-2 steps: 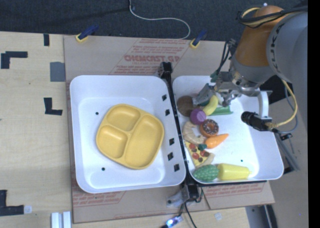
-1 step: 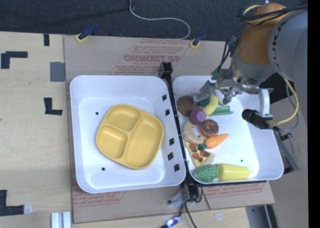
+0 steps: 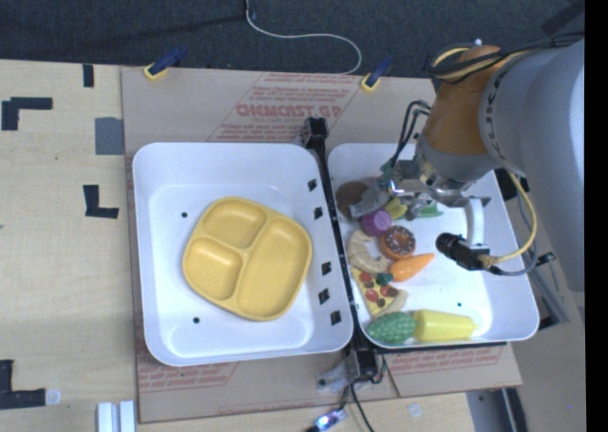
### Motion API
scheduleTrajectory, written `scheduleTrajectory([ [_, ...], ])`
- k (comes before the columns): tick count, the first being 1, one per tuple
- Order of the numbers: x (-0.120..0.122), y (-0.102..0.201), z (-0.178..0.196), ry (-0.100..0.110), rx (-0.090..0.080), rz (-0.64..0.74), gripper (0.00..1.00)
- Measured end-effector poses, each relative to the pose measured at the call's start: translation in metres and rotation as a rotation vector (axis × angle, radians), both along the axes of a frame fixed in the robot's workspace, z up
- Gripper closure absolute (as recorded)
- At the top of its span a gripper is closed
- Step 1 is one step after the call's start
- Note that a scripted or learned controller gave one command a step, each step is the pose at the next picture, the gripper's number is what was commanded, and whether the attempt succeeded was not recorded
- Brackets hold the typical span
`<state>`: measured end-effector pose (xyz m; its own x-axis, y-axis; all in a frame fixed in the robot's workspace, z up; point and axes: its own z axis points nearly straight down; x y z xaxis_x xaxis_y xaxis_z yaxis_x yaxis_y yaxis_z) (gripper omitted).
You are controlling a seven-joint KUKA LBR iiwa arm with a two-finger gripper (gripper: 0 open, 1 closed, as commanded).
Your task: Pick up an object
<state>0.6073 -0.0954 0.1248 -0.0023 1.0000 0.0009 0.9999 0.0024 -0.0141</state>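
The gripper (image 3: 404,195) is hovering low in the right bin (image 3: 503,311), finger state unclear. The toy pile, a purple piece (image 3: 377,223) topmost, is lying just below-left of it.

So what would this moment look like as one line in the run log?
arm: over right bin | gripper: low above toy food, by purple piece | yellow plate: left bin | lifted: nothing seen
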Motion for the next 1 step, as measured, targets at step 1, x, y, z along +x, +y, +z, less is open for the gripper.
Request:
scheduleTrajectory([
  [1,-0.0014,0.0008,-0.0458,-0.007,-0.002,0.0,0.0],
])
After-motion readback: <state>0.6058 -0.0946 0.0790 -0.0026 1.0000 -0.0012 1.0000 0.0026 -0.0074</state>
